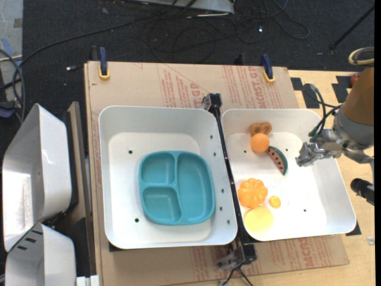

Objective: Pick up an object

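The right bin [333, 216] holds several small objects: an orange ball [259, 143], a brown pretzel-like piece [260, 128] just behind it, a watermelon slice [278, 159], an orange pumpkin [252, 192], a small yellow-orange piece [274, 202] and a pale yellow disc [259, 219]. My gripper [308, 154] hangs over the right side of this bin, a little to the right of the watermelon slice. Nothing shows between its tips. The arm's orange band [363, 100] rises at the right edge.
The left bin [119, 130] contains a teal divided plate [177, 187]. A black divider clamp [212, 102] sits between the bins at the back. White containers [33, 165] stand off the bench to the left. Cables lie on the dark floor behind.
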Robot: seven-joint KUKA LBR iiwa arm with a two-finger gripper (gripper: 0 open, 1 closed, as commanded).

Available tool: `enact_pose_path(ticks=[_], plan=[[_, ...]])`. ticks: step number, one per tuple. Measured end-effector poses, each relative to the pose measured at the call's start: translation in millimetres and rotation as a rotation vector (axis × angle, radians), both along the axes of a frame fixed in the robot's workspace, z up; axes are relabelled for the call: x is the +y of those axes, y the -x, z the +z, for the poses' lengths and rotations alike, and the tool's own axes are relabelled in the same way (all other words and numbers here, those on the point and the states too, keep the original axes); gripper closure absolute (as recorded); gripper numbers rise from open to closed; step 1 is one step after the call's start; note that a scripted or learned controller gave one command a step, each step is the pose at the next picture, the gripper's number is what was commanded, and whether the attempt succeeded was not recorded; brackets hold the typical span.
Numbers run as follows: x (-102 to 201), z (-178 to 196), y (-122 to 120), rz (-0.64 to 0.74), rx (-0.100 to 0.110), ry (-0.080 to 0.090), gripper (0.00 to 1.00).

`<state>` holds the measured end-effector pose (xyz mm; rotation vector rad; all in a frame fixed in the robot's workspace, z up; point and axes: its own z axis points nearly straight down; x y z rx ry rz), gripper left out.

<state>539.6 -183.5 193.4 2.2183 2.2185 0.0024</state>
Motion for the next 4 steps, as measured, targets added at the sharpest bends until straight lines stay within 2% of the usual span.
enact_pose_path(ticks=[1, 3, 4], plan=[[0, 32, -1, 0.003, 0.000, 0.000, 1.00], [95, 35, -4, 0.007, 0.005, -0.003, 1.00], [154, 43, -12, 0.008, 0.003, -0.003, 1.00]])
